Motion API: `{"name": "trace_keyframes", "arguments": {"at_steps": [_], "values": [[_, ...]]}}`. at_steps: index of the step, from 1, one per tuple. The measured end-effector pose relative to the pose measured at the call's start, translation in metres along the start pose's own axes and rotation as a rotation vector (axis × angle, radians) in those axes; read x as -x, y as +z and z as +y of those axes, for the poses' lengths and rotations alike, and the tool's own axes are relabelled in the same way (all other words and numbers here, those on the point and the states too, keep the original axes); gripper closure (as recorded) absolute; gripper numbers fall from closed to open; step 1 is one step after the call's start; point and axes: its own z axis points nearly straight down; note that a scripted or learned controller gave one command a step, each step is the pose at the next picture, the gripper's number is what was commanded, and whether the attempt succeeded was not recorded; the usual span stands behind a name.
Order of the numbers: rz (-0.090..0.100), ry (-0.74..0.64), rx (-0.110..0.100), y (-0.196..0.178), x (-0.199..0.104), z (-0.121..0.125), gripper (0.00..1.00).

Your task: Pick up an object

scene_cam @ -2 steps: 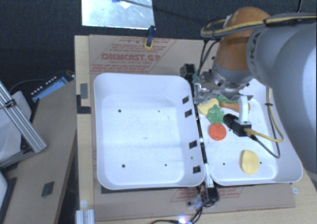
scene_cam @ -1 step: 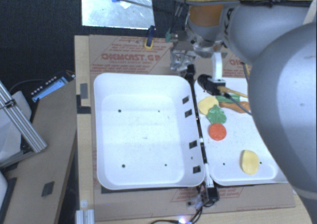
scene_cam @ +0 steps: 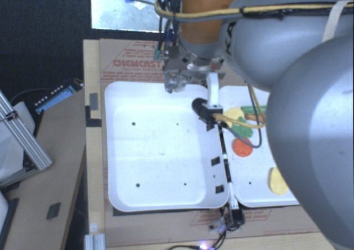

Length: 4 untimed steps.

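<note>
Gripper (scene_cam: pixel 176 84), grip state unclear, hangs over left bin (scene_cam: pixel 119 149); toys crowd right bin (scene_cam: pixel 260 196).

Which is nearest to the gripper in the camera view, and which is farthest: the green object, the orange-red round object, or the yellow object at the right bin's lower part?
From the gripper, at the left bin's upper edge:
1. Green object, upper part of the right bin.
2. Orange-red round object, just below the green one.
3. Yellow object, lowest, beside the arm.

The left bin (scene_cam: pixel 160 155) lies beside the right bin (scene_cam: pixel 251 188), which holds several small objects (scene_cam: pixel 242 148).
</note>
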Motion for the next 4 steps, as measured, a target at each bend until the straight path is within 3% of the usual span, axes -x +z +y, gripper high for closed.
{"name": "trace_keyframes", "arguments": {"at_steps": [1, 2, 3, 4], "values": [[0.001, 0.001, 0.009, -0.053, -0.066, 0.045, 1.0], [0.003, 0.005, 0.018, -0.203, -0.062, 0.043, 1.0], [-0.002, 0.006, 0.006, -0.257, -0.062, 0.043, 1.0], [-0.009, 0.012, -0.02, -0.091, -0.034, -0.04, 1.0]]}}
